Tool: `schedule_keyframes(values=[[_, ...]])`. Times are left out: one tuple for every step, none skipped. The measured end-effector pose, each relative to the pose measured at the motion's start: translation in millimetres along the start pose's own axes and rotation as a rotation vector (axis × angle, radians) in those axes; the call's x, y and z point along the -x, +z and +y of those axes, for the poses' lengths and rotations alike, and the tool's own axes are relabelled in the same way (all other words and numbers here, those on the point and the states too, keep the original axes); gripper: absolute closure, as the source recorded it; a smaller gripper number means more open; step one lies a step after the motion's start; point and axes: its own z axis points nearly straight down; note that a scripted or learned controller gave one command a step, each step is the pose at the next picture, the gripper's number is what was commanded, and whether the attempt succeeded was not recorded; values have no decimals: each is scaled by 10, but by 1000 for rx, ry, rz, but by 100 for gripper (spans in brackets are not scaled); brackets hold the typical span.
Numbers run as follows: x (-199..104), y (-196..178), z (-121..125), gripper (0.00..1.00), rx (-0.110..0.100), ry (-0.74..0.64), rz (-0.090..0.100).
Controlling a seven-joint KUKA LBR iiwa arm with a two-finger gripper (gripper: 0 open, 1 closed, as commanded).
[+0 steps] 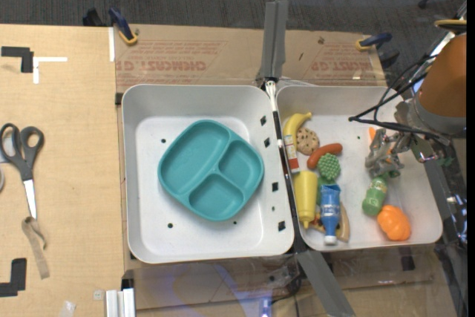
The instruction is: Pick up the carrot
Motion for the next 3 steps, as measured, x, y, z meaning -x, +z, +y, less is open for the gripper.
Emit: schedule_keyframes(values=[[308,-668,261,100,-1,23,-3],[-286,0,72,100,1,-236,0],[-284,-2,73,0,0,-237,-1]])
